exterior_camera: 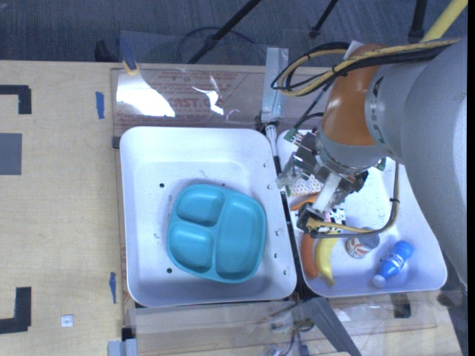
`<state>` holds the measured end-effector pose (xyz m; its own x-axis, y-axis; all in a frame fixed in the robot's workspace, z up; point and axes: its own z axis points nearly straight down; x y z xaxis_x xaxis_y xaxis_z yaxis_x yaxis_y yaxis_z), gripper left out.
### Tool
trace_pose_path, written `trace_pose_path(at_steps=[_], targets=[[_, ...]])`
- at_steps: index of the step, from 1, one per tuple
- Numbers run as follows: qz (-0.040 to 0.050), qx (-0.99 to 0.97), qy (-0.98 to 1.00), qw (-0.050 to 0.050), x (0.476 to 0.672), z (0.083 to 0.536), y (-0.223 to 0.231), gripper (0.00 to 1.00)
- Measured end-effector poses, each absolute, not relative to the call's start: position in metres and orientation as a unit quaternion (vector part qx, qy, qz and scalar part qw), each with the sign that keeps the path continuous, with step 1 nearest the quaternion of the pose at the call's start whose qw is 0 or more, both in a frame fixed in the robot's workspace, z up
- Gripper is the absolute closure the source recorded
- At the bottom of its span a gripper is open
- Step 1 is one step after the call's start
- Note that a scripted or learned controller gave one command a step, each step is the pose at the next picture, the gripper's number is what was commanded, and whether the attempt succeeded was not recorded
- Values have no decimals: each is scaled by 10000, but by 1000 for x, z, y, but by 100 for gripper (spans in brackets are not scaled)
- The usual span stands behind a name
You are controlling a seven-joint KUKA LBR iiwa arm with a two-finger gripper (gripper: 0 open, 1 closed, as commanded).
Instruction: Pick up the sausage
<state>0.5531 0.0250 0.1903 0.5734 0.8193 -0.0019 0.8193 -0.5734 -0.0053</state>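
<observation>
Right bin [427,262]: sausage [308,260] just below gripper [318,225]

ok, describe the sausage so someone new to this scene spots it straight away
Look at the right bin, the one the arm reaches into, not the left bin with the blue divided plate. Near its left wall, towards the near edge, just below the gripper, lies the sausage. It is the orange-red stub pressed against the left side of the yellow banana, shorter and darker than it.
</observation>
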Motion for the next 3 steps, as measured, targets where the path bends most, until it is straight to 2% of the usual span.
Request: trace_pose_path(at_steps=[1,2,3], targets=[[26,-8863,-4632,20,553,200,26,100],[9,-9105,-4134,2,533,269,126,100],[16,-9098,-4151,-1,533,279,127,100]])
